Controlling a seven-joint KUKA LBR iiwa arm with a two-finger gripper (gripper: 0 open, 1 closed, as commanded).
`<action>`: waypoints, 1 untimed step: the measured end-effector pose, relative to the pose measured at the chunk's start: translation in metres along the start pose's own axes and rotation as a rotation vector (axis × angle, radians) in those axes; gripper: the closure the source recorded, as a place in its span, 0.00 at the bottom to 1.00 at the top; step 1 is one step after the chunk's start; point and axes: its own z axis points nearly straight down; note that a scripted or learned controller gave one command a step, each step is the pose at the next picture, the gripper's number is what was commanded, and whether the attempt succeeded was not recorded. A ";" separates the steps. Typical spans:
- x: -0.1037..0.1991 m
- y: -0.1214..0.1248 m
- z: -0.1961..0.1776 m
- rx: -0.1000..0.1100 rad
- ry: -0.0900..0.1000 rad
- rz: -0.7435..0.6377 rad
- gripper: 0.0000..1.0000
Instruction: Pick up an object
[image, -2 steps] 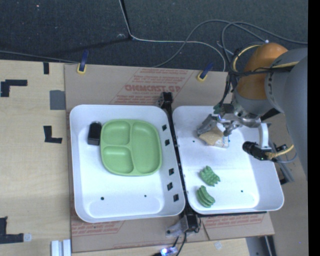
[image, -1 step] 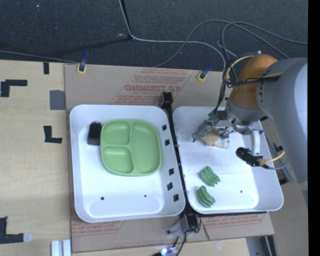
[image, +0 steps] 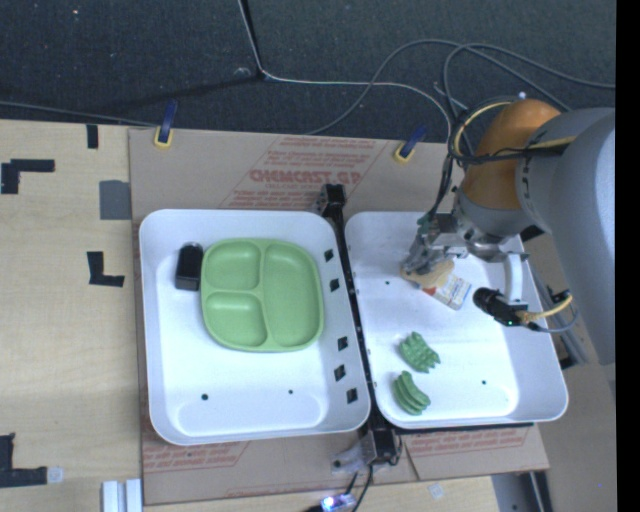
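Note:
My gripper (image: 428, 262) is low in the right bin (image: 540, 400), at its upper middle. Right under its tip lies a small tan and white object (image: 447, 289) with a red patch; it touches or nearly touches the gripper. Two green ridged pieces rest lower in the same bin, one (image: 419, 352) above the other (image: 410, 392). The left bin (image: 165, 340) holds a green divided plate (image: 263, 294) and a small black block (image: 188, 266) at the plate's left edge.
The arm's orange band (image: 510, 130) and grey body come in from the upper right, over the right bin's far corner. Cables run across the dark backdrop. A black divider (image: 345, 300) separates the bins. Cardboard lies under both.

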 end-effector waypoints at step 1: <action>0.008 -0.004 -0.048 0.018 0.006 0.002 1.00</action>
